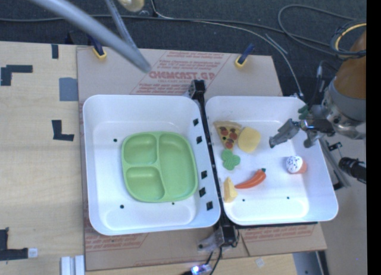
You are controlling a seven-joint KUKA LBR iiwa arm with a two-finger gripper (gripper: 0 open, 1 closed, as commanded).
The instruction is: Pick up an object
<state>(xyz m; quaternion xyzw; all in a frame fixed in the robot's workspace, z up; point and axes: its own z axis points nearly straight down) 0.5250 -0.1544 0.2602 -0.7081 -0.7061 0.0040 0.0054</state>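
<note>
Toys loose in right bin; tool above, fingers apart, empty.

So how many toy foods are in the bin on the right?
6: pizza slice, yellow lemon, green broccoli, red-orange chili pepper, yellow wedge, white-orange ball.

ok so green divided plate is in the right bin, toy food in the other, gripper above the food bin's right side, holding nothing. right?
One slip: the camera view shows the green divided plate in the left bin. The toy food, including the red pepper and pizza slice, lies in the right bin. The gripper is above that bin's right side, holding nothing.
</note>
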